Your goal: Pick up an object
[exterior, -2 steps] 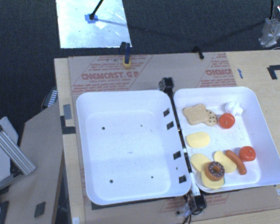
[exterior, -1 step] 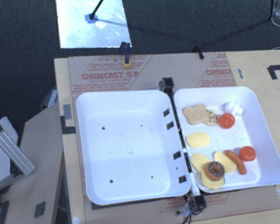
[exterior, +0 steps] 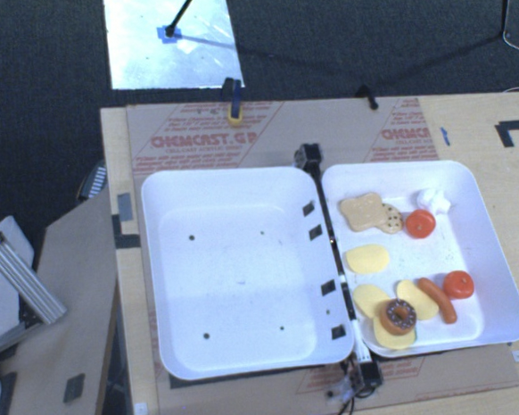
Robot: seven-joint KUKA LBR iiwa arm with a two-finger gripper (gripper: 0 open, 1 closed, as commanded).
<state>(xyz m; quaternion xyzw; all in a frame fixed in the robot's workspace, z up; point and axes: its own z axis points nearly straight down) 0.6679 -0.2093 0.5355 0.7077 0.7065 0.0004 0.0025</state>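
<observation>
Two shallow white bins sit side by side on the worktop [exterior: 182, 132]; the left bin [exterior: 238, 275] is bare and the right bin [exterior: 485, 229] holds all the pieces. The arm and its pincer are out of frame, so I cannot tell whether it is released or clenched. Any piece would serve. They look like small toy foods, probably light and stiff. The flat ones would likely be hard to pinch from above: the toast slice [exterior: 362, 212], the yellow disc [exterior: 368, 259] and the yellow pieces under the doughnut [exterior: 399, 315]. The upper tomato [exterior: 420, 224] and the lower tomato [exterior: 459, 284] stand proud but are round and may roll or slip. The sausage [exterior: 436, 298] offers a narrow waist, best gripped across its short axis. A white lump [exterior: 433, 200] lies close to the far wall, leaving little room. The bin's middle and right side are open, so a descent from the right looks unobstructed
</observation>
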